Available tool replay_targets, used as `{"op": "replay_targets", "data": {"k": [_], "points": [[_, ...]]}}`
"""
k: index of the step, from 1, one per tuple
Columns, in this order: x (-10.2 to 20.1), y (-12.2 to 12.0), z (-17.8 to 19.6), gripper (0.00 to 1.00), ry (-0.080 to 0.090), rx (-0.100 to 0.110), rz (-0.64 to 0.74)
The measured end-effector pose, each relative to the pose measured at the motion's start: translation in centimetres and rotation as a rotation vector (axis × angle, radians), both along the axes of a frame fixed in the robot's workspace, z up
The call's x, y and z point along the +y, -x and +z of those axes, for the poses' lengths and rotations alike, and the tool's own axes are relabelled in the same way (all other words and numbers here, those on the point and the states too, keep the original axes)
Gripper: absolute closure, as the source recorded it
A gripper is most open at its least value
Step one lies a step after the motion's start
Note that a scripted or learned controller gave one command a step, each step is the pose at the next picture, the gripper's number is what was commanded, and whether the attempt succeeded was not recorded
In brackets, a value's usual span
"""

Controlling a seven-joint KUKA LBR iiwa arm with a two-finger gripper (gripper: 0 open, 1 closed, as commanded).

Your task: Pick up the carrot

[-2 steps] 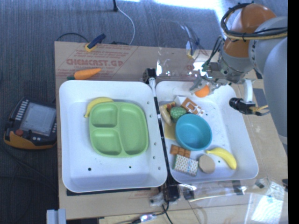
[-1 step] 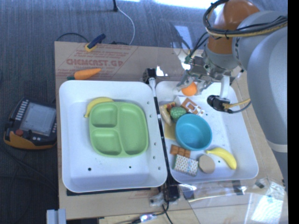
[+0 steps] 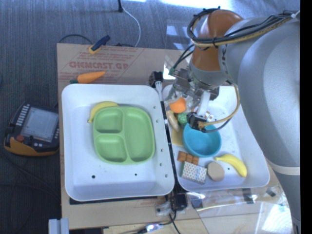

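Nearest the camera, at the front of the right bin (image 3: 246, 130), lie a patterned block (image 3: 194, 172), a round tan piece (image 3: 215, 171) and a yellow banana (image 3: 233, 164), close together in a row. Two small brown blocks (image 3: 187, 157) sit just behind the patterned one, and behind them stands a blue bowl (image 3: 202, 141).

My hand (image 3: 191, 105) hangs over the back left part of this bin, near the wall it shares with the left bin (image 3: 78, 169). I cannot tell whether it is apart or together. An orange lump (image 3: 178, 105) sits just beside it, with a small green ball (image 3: 182, 118) below that, close to the bowl's rim.

The left bin holds a green divided plate (image 3: 124, 134) with a second banana (image 3: 100, 108) curled against its back left corner.

The carrot (image 3: 91, 76) is in neither bin. It lies on the cardboard sheet (image 3: 146, 62) that covers the worktop, just behind the left bin's back left corner, well apart from my hand. Red block capitals are printed on the cardboard next to it, too blurred for me to read. A blue and yellow clip (image 3: 99, 43) rests at the cardboard's back edge. A handheld controller (image 3: 31, 130) with a grey screen lies on the floor to the left.
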State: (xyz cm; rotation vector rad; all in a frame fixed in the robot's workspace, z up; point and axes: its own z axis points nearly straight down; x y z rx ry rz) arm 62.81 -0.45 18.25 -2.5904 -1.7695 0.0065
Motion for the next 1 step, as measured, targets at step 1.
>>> {"op": "replay_targets", "data": {"k": [1], "points": [[7.14, 0.85, 0.01, 1.0, 0.003, 0.0, 0.103]]}}
